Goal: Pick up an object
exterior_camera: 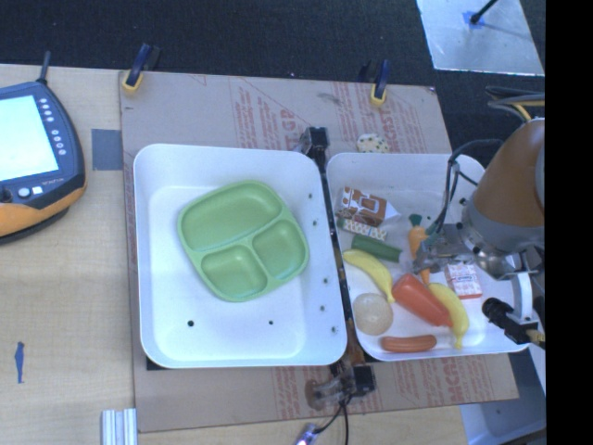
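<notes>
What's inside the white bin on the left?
The left bin holds one green divided plate with three compartments, all bare. Whatever lies under the plate is covered.

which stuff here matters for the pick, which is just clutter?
Job:
gripper
right bin, with banana, red pepper, sausage, egg, small box

Lying about:
left bin, with green divided plate
teach pendant
clamps
</notes>
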`<state>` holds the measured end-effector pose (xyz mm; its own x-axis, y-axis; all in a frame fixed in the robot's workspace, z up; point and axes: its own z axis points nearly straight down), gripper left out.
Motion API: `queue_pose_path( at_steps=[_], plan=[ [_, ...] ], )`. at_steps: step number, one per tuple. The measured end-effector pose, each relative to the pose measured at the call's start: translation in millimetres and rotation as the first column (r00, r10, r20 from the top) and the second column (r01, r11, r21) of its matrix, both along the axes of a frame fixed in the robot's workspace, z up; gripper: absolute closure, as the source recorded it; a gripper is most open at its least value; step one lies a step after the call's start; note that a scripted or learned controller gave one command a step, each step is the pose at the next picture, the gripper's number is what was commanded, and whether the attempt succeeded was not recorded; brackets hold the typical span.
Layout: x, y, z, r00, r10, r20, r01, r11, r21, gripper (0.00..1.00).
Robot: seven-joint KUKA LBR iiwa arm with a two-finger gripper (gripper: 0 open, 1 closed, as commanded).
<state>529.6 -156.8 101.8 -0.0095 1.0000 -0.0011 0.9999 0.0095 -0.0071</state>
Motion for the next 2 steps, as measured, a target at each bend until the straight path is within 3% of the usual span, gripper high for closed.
queue_pose_path(
  at_steps=[1,2],
  plan=[
    [-22,27,105,1.0,-0.005,0.005,0.005,1.0,0.002,1.0],
    [7,92,107,1.0,-0.003,0.004,0.003,1.0,0.0,1.0]
  ],
)
